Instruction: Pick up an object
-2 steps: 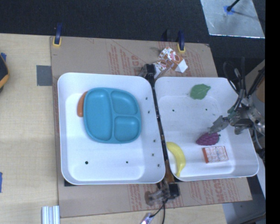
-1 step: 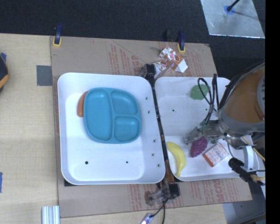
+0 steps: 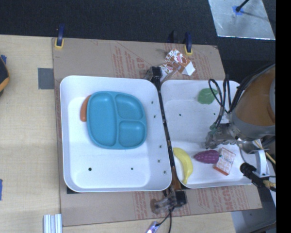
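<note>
Far left of the gripper, the left shallow white plastic bin point(image 3: 72, 169) holds a light-blue three-compartment plastic tray point(image 3: 117, 119); an orange rounded object point(image 3: 83, 108) shows at the tray's left edge, mostly hidden under it, touching or nearly so; kind of object cannot be told.

Right shallow white plastic bin point(image 3: 184, 106) sits beside the first, rims meeting at the centre; a yellow plastic banana point(image 3: 184, 164) lies at its lower left corner, below and left of the gripper, apart from it; a green rounded soft-looking item point(image 3: 205, 96) rests near the upper rim, above and slightly left of the gripper, partly crossed by black cables.

Grey two-finger gripper point(image 3: 217, 139) is down inside the right bin, at its right side; fingers blurred and dark; how far open cannot be told; nothing visibly between them.

Purple ridged oblong object point(image 3: 206, 156) lies just below the gripper, close but contact unclear; a small white-and-red printed packet point(image 3: 225, 160) lies just right of the purple object, below and right of the gripper.
</note>
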Available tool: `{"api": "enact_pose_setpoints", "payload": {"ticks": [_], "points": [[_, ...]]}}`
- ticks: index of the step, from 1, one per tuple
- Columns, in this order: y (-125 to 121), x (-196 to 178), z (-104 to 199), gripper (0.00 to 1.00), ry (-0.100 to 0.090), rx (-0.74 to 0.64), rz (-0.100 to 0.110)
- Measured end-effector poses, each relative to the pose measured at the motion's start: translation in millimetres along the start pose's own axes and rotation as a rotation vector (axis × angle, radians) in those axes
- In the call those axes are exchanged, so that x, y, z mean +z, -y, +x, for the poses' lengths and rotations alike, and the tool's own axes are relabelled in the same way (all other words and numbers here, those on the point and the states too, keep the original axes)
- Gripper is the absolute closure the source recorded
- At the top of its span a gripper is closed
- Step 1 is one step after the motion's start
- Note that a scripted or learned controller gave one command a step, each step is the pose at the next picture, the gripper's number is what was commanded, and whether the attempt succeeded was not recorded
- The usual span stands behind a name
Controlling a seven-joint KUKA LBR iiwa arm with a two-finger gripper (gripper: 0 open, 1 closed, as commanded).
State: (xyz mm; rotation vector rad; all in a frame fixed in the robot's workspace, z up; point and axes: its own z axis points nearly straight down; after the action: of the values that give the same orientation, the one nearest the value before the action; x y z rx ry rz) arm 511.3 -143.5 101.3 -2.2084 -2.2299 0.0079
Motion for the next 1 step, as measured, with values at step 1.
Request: {"api": "enact_pose_setpoints", "payload": {"ticks": [1], "points": [[-65.9, -68.2, -56.6, 1.00, 0.000, 0.005, -0.005]]}}
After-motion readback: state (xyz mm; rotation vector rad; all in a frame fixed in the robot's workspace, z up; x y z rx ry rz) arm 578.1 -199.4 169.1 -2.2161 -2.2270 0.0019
